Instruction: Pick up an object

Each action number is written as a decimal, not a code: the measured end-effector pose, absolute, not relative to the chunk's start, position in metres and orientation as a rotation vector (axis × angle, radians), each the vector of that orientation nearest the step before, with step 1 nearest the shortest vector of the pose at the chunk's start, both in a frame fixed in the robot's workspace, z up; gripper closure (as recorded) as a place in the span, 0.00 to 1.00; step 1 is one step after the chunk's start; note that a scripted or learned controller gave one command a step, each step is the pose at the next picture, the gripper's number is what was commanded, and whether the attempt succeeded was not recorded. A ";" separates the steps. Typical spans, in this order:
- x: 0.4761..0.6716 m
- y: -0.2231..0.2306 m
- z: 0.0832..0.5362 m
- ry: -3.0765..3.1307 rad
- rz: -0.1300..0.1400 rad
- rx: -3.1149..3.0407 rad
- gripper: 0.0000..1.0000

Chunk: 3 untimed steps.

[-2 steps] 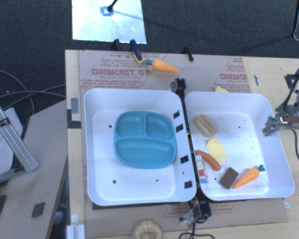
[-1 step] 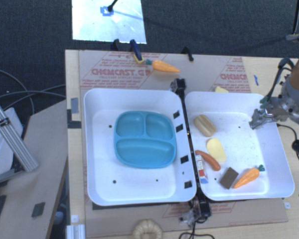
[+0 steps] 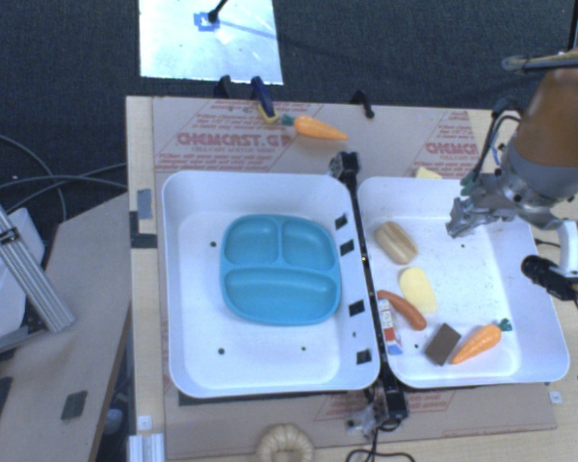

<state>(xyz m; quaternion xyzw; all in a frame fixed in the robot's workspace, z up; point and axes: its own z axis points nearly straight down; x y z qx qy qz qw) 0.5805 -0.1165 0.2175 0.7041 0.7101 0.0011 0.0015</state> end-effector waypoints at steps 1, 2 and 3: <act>0.592 -0.061 0.221 2.233 0.006 2.209 1.00; 0.608 -0.056 0.232 2.227 0.005 2.213 1.00; 0.606 -0.051 0.234 2.226 0.002 2.213 1.00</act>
